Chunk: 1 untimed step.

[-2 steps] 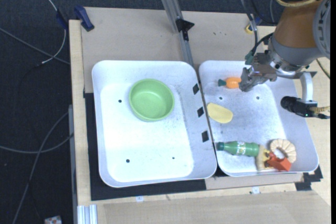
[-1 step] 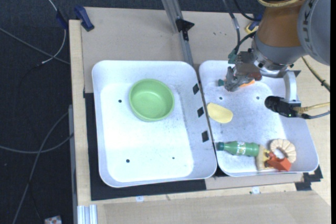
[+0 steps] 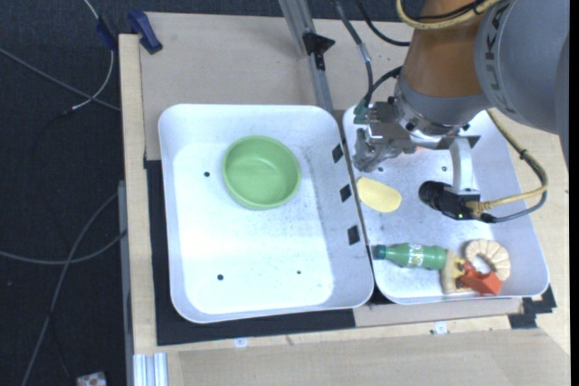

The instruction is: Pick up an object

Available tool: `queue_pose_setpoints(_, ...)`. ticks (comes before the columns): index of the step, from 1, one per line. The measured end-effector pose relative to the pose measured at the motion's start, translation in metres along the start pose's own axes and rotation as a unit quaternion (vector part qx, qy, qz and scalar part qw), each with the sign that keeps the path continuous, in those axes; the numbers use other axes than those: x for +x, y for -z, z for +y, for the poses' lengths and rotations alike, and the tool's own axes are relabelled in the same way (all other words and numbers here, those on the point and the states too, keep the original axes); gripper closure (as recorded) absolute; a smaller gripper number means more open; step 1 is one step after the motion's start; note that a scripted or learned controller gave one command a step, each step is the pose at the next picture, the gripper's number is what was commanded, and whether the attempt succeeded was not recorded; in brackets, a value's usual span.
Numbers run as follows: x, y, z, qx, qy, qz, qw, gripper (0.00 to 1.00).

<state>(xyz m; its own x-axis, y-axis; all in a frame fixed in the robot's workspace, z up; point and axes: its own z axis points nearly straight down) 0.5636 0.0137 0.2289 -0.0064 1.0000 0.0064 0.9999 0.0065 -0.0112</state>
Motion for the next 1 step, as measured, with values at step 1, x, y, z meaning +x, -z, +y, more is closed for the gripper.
queue_pose_setpoints(1,0.0552,-0.0073,-0.0078,0.001,0.0,-0.001,1.0,1.0)
